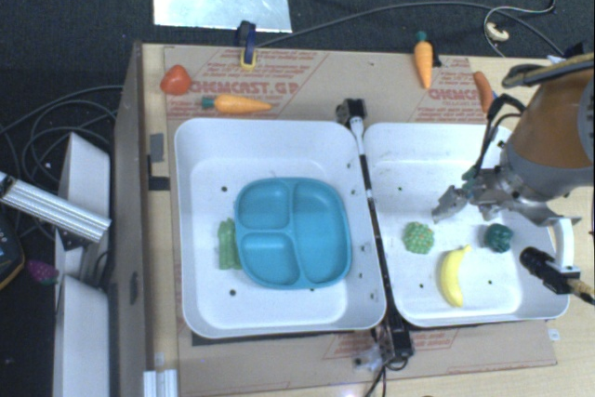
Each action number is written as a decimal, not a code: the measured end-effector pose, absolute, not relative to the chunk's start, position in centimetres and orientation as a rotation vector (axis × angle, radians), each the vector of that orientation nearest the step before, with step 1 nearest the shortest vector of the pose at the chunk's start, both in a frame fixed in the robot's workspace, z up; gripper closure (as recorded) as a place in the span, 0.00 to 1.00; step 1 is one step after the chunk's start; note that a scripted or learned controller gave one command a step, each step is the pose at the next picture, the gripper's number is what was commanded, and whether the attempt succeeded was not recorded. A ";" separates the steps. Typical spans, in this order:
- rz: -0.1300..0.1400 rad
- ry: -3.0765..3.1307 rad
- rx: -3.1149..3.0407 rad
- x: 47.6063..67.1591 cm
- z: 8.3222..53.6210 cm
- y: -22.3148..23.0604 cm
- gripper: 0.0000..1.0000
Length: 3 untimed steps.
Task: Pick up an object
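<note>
green broccoli (418, 237), just below claw (446, 203)

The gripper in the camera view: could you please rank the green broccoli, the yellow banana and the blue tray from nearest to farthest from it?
From the gripper:
1. Green broccoli, right bin, just below it.
2. Yellow banana, right bin, nearer the front.
3. Blue tray, left bin.

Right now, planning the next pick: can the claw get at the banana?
Probably yes. The banana lies uncovered in the right bin, apart from the green bunch, and the claw hangs just above.
</note>
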<state>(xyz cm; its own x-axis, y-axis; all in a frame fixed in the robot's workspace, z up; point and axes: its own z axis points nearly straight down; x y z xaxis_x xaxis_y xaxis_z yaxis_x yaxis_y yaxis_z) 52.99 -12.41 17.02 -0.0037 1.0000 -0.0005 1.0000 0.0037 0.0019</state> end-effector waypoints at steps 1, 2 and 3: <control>0.000 2.223 2.220 49.8 9.9 -12.4 0.00; 0.000 2.222 2.220 48.7 8.4 -14.9 0.00; 0.004 2.224 2.218 48.8 9.5 -14.8 1.00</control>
